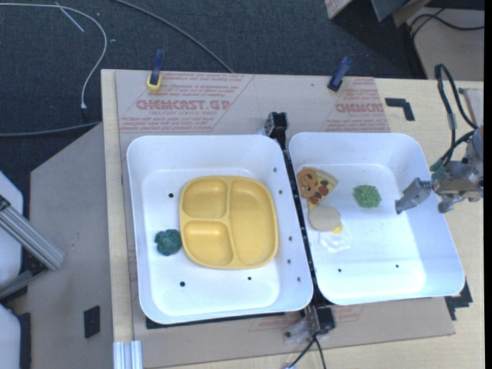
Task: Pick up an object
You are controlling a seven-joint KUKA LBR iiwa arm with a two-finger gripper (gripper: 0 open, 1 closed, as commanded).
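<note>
The right bin (pixel 430 279) holds a pizza-slice toy (pixel 316 184), a green leafy lump (pixel 367 196), a pale round piece (pixel 325 219) and a small white piece (pixel 335 241). In the left bin (pixel 150 283) lie a yellow divided plate (pixel 229 221) and a dark green lump (pixel 167 241) beside its left edge. My gripper (pixel 411 196) hangs over the right side of the right bin, a short way right of the green leafy lump. I see nothing in it.
A black clamp (pixel 277 123) joins the bins at the back, and another fitting (pixel 311 323) sits at the front. Two blue clips (pixel 156 68) (pixel 339 74) stand at the bench's far edge. Cables (pixel 450 106) hang near the arm at right.
</note>
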